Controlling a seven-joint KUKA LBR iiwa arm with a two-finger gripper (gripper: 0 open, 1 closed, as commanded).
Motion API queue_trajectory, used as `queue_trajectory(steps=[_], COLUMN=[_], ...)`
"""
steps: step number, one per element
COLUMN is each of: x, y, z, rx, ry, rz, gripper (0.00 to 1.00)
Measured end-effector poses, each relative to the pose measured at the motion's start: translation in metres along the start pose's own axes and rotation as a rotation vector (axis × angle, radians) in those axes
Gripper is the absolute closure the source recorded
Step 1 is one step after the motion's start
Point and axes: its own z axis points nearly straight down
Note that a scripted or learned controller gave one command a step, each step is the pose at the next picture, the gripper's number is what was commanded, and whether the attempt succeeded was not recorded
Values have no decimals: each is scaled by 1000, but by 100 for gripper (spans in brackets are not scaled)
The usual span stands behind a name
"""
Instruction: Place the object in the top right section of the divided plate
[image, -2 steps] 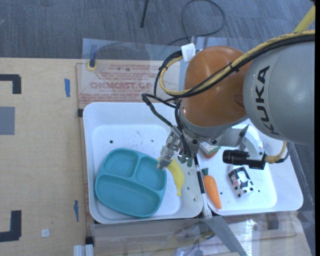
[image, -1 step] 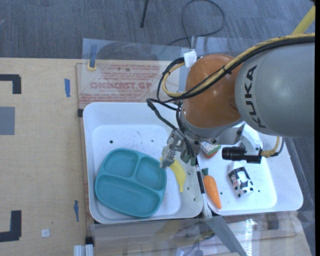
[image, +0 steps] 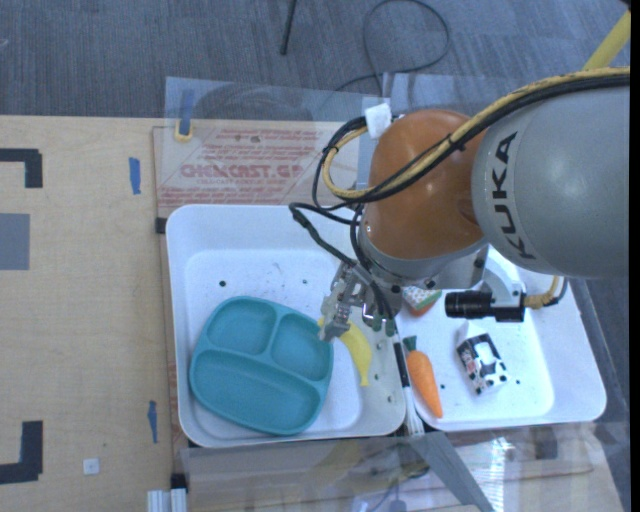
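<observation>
A: Nearest us, the carrot (image: 424, 383) lies in the right bin (image: 570, 390), by the wall between the bins. Does it matter?

B: Probably not. The banana (image: 357, 353) seems the likelier object: it is in the left bin (image: 190, 245), just right of the divided plate (image: 262, 366), long axis running near to far.

A: And the gripper (image: 345, 310)?

B: Right over the banana's far end, at the plate's right edge. How far its fingers stand apart, I cannot tell, nor whether they grip the banana. The target section lies just left.
</observation>
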Motion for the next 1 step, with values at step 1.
queue_trajectory(steps=[1], x=[-7], y=[8], z=[-9], rx=[-2], ry=[-5], rz=[-233], gripper=[100])
